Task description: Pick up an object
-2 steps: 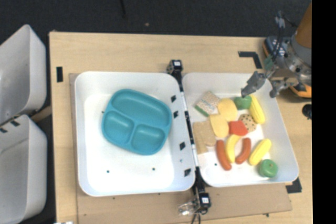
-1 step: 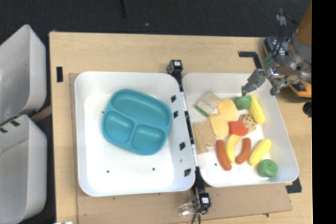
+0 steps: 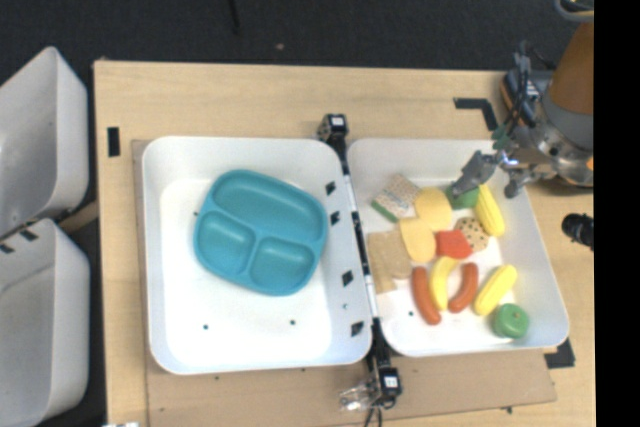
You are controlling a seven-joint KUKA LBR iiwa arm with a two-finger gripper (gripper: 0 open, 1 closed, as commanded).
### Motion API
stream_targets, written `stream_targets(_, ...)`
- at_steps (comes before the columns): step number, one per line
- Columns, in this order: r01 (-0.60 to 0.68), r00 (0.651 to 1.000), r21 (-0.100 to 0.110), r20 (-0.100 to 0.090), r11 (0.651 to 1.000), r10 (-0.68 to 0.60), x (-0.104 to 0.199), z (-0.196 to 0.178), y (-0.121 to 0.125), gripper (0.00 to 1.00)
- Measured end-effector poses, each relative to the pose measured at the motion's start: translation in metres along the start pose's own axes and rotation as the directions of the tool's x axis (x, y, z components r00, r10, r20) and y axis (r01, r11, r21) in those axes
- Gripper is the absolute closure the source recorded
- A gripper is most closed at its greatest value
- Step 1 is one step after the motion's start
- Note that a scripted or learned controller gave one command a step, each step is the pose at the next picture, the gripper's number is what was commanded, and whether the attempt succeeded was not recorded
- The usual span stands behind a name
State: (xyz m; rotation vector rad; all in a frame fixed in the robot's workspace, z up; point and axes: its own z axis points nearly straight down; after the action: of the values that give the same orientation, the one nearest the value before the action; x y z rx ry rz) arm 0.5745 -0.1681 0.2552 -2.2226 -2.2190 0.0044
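The right bin point(image 3: 545, 255) holds a heap of toy foods. Among them are a yellow banana point(image 3: 489, 211), a yellow cheese wedge point(image 3: 417, 240), a red piece point(image 3: 453, 245), a speckled cookie point(image 3: 474, 234), two orange sausages point(image 3: 463, 287) and a green apple point(image 3: 511, 320). My gripper point(image 3: 492, 181) hangs over the bin's far right corner, just above the banana and a small green piece point(image 3: 462, 198). Its two grey fingers are spread apart, open, with nothing between them.
A teal divided plate point(image 3: 262, 231) lies in the left bin point(image 3: 170, 315). A cracker sandwich point(image 3: 398, 197) and a tan bread slice point(image 3: 388, 255) sit by the divider between the bins. The wooden bench point(image 3: 250, 100) borders both bins.
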Motion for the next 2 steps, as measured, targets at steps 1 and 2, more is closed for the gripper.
stream_targets(1,-0.001,1.0,0.0,0.0,1.0,0.001,-0.004,0.043,-0.002,0.0)
stream_targets(2,-0.001,1.0,0.0,0.0,1.0,0.001,-0.002,0.086,-0.003,0.0)
